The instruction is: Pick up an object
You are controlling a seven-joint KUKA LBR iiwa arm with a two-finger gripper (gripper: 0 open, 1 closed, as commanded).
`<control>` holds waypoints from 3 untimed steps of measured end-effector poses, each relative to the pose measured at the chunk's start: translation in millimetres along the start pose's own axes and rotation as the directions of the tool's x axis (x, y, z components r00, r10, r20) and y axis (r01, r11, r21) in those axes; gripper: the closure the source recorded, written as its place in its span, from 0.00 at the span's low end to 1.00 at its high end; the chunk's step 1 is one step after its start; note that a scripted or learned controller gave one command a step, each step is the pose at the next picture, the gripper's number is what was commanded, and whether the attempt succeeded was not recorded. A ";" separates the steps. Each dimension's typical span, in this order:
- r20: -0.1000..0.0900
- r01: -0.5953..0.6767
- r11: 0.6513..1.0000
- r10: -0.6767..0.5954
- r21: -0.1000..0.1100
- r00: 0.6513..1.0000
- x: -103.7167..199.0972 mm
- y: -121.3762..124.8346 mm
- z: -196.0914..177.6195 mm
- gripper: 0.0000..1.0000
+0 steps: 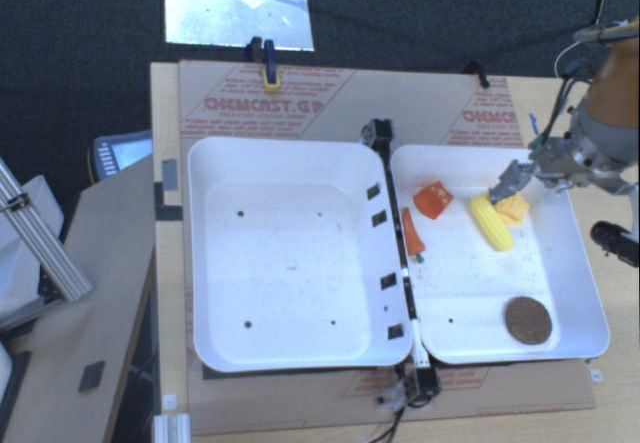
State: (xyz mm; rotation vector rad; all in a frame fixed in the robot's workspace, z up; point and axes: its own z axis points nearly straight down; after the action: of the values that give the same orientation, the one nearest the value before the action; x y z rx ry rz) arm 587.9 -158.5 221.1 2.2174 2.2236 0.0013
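- While the arm (610, 121) reaches over the right bin (575, 261), its gripper (508, 183) sits low, right at the top end of the corn (492, 221)
- I cannot tell if the gripper is open or shut, because it looks too small and blurry, and nothing can be seen held in it
- Just beside the corn's top end, on the side nearer the arm, is a small yellow block (515, 208), and it looks like it touches the corn
- From the gripper, the corn runs down and a little away from the arm, so its long side points toward the brown disc (527, 320)
- To grab the corn well, I think the gripper should close across its thin side, not along its long side
- The yellow block could get in the way or get pinched too, since it is so close
- Away from the corn, toward the middle wall, is a red block (433, 199), with a gap between them
- An orange stick (412, 233) lies along the middle wall, well apart from the corn
- The brown disc is well apart from the corn, near the bin's front edge
- Below the corn there is bare white floor, so there is room to move there
- The left bin (205, 231) is across the middle wall, far from the corn
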 end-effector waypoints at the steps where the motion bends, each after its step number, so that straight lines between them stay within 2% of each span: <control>1: -0.001 0.004 1.000 -0.004 0.002 1.000 18.2 36.2 67.0 0.00; 2: -0.001 0.007 1.000 -0.007 -0.002 1.000 59.6 69.4 81.2 0.00; 3: 0.002 -0.003 1.000 0.003 -0.005 1.000 31.2 66.0 35.9 0.00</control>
State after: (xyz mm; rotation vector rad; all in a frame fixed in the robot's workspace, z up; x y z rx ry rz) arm 653.9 -127.2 185.4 2.2175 2.2169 0.0050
